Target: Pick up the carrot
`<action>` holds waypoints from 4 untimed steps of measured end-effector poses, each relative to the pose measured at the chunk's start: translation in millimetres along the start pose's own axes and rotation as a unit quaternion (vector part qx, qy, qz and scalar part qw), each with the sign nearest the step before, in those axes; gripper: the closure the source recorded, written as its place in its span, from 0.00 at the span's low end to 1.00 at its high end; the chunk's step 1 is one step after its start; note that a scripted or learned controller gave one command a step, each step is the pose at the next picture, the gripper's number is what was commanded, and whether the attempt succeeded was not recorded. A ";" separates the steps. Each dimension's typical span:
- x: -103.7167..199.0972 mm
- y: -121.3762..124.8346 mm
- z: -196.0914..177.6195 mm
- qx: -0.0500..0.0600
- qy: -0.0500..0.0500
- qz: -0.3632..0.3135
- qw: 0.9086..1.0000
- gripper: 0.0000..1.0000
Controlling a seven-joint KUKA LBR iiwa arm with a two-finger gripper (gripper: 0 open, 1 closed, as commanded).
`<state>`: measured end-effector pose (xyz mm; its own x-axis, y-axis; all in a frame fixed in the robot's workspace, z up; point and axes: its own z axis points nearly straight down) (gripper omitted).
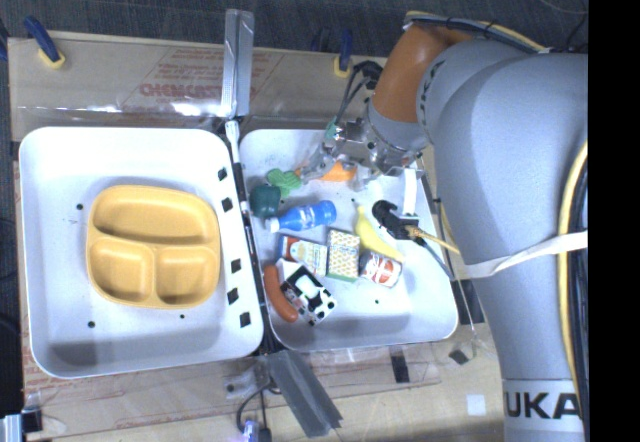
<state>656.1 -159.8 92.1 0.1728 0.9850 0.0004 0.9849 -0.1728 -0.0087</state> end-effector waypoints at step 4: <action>74.9 -84.5 -95.8 0.000 -0.001 0.258 0.966 0.00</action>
